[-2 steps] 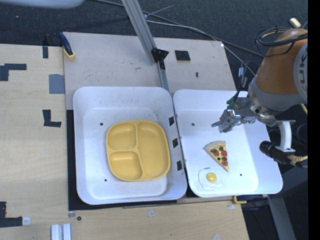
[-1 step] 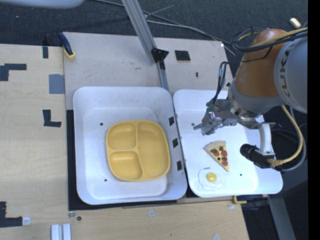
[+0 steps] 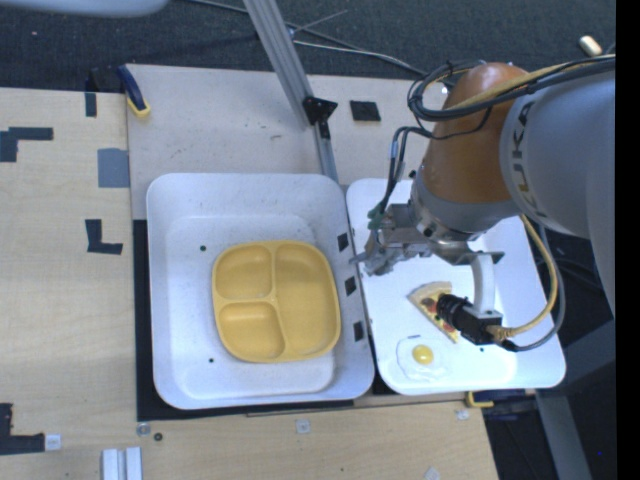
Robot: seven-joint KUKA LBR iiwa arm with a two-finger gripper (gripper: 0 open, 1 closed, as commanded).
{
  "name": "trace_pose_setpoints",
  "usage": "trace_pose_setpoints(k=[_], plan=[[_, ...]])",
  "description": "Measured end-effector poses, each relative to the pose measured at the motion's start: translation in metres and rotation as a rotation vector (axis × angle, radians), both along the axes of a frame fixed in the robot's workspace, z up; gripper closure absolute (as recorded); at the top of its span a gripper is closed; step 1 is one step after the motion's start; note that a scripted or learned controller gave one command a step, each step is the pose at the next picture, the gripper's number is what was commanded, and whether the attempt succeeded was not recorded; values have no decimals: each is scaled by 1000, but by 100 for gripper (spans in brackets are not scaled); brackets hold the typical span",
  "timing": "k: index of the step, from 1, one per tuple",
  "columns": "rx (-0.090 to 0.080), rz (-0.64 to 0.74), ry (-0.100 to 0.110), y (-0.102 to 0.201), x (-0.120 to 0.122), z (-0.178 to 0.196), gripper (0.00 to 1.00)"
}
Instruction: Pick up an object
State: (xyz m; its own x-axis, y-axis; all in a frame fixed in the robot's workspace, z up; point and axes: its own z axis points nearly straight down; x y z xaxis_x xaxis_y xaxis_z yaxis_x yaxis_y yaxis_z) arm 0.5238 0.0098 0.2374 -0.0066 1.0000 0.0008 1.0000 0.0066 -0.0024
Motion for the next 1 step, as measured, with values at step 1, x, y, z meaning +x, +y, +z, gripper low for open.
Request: trace_pose_setpoints(k=[1], plan=[[-1,-1,2,51,-12,-15,100]])
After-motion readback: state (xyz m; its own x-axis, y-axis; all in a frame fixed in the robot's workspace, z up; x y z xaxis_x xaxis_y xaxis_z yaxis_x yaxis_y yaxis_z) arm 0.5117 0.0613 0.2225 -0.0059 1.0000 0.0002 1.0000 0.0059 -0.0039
